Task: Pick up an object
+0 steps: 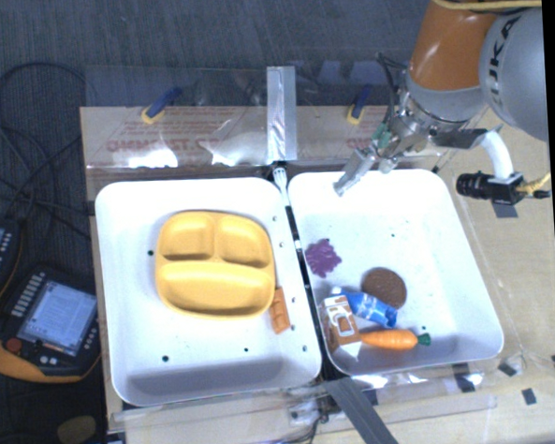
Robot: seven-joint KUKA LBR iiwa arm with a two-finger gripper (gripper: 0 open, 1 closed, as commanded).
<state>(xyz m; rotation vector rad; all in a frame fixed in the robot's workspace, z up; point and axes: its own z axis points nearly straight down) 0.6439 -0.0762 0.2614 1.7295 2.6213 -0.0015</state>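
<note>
The gripper (350,178) hangs over the far edge of the right bin (446,211), holding nothing; how wide it stands, I cannot tell. Picking is not begun: the carrot (390,340) lies at the near edge.

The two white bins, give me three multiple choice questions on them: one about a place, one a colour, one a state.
1. Where does the yellow tray lie?
A. left bin
B. right bin
C. on the bench

2. What colour is the grape bunch?
A. green
B. purple
C. red

3. How does the gripper stand?
A. clamped on the carrot
B. pressed on the cookie
C. over the right bin's far edge, holding nothing

Answers: 1 A, it fills the left bin's middle. 2 B, plainly purple. 3 C, nothing sits between its fingers.
</note>
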